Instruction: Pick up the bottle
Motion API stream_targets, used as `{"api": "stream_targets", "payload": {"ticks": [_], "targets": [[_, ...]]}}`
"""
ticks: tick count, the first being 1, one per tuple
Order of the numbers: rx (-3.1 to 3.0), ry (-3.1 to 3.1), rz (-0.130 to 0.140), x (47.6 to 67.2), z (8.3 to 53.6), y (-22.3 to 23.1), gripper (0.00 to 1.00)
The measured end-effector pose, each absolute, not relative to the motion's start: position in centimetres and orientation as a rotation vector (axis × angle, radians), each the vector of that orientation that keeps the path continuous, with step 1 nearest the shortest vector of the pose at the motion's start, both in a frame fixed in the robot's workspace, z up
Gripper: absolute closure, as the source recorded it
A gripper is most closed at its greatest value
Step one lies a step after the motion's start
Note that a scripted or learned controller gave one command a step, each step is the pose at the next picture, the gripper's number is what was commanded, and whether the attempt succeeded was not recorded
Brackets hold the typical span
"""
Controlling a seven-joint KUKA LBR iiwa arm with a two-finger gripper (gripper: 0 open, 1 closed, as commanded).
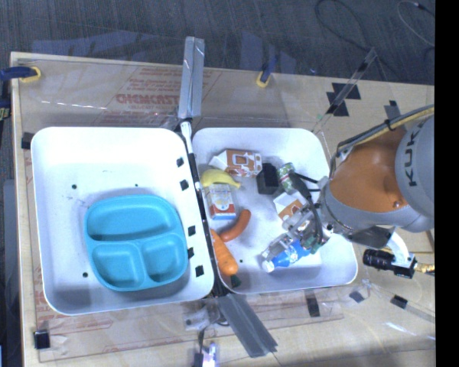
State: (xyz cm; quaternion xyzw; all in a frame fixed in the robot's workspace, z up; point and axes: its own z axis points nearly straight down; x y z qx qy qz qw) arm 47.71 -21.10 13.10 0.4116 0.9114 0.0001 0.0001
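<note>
The bottle [288, 252] lies on its side in the right bin [321, 147], near that bin's near-right corner, its cap end pointing left toward the carrot [225, 257] and its far end tucked under the gripper [309, 229]. It looks like a small clear plastic bottle with a blue label, so I judge it light, thin-walled and a little springy: it would dent under a hard squeeze and its smooth round side could roll or slide out of a loose pinch. The best hold is likely across the middle of the body, over the label, where the wall is widest and the paper gives some friction; the tapered cap end would slip. The gripper hangs just over the bottle's right end, touching or nearly touching it, and whether it is released or clenched cannot be told, since the wrist and cables hide the tips; nothing shows the bottle as gripped. To the left, well apart from the bottle, lie a sausage [237, 224], a small carton [221, 202] and a banana [219, 179]; farther off sit a box [242, 161] and a dark block [268, 179]. The left bin [53, 159] holds a blue tray [135, 241]. There is free floor around the bottle's near side, so a descent there should meet no clutter.
</note>
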Motion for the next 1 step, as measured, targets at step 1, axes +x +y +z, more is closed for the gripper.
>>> {"api": "stream_targets", "payload": {"ticks": [1], "targets": [[1.263,2.879,0.000,47.70,9.10,-20.89,0.00]]}}
